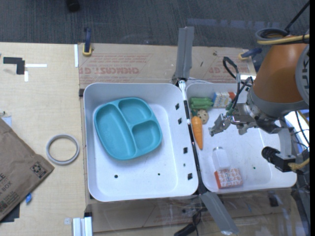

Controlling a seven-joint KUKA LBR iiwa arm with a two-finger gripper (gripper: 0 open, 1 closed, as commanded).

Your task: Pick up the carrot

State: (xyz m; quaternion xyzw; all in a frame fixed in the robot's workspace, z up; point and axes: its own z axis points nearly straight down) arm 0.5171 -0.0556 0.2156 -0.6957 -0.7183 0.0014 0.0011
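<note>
- The gripper [220, 127] hung right of centre over the right bin [256, 173], its fingers parted with nothing between them, presumably readied for a grab.
- The carrot [197, 131] lay just left of it, lengthwise against that bin's left wall.
- A cookie [201, 115] and a green vegetable [201, 103] crowded its upper end.
- The left bin [98, 176] held a blue divided plate [128, 128].

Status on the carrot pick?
Gripper over right bin, nothing between its fingers. Carrot lies against the bin's left wall, apart from the gripper. Cookie near the carrot's top.
</note>
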